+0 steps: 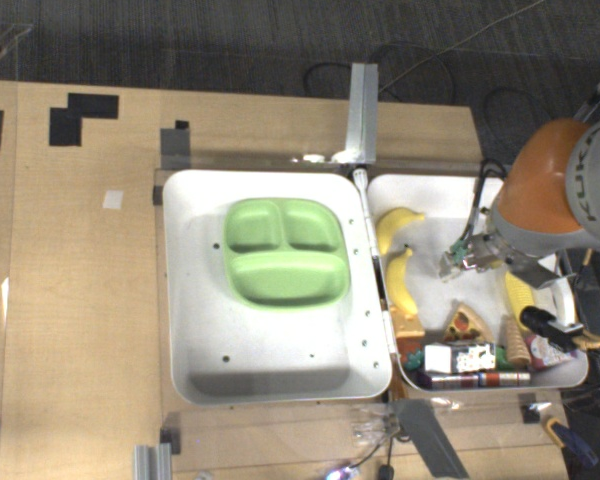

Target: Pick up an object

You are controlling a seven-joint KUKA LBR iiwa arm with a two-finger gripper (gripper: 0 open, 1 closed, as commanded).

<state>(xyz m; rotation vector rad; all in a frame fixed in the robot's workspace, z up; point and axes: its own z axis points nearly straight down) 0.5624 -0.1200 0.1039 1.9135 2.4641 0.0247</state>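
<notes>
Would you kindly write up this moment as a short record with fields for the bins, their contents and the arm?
left bin: holds a green divided plate, face up
right bin: two bananas along its left wall, a pizza slice toy, a marker and small boxes near the front wall
arm: reaches in from the right, over the right bin
gripper: above the bin floor, right of the bananas
held object: none seen
</notes>
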